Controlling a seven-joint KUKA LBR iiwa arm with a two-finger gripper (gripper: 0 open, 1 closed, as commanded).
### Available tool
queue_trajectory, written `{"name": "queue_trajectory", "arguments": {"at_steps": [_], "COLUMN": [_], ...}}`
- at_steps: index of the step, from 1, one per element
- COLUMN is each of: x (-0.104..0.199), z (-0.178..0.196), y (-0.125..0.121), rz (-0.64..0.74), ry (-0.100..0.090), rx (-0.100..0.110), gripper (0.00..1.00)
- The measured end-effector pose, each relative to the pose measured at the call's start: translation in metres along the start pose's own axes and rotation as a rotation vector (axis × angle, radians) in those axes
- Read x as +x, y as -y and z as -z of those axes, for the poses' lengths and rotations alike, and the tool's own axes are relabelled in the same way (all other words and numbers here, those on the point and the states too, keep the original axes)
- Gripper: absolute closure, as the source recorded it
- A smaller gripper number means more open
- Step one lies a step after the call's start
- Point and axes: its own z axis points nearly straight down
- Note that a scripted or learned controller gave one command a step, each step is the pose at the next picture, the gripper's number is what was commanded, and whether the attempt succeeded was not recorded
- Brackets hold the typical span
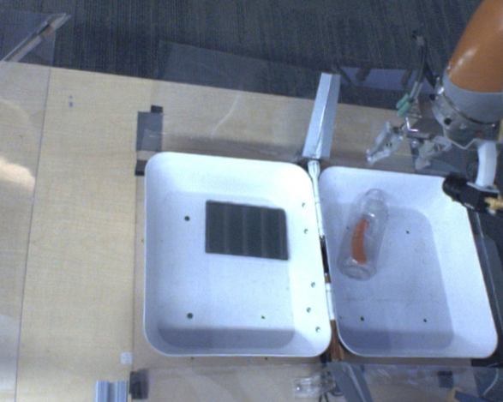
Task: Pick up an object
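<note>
A clear plastic bottle (363,233) with an orange-red label lies in the right bin (449,330), in its left half, neck pointing to the back. A dark grey ribbed rectangular pad (246,231) lies flat in the left bin (174,319), near its middle. My gripper (403,147) hangs above the back edge of the right bin, up and to the right of the bottle and apart from it. Its fingers stand spread with nothing between them.
A grey upright post (321,116) stands at the back where the two bins meet. Black brackets (152,127) sit on the wooden bench at the left bin's back corner. Cables and a black fitting (468,193) hang along the right bin's right side.
</note>
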Motion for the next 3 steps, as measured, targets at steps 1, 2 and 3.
{"name": "queue_trajectory", "arguments": {"at_steps": [1,2,3], "x": [-0.006,-0.003,-0.002], "z": [-0.153,-0.175,-0.164], "y": [0.010,0.074,0.071], "rz": [0.204,0.373,0.374], "ry": [0.000,0.004,0.005], "rx": [0.001,-0.014,-0.021], "gripper": [0.00,0.00,1.00]}}
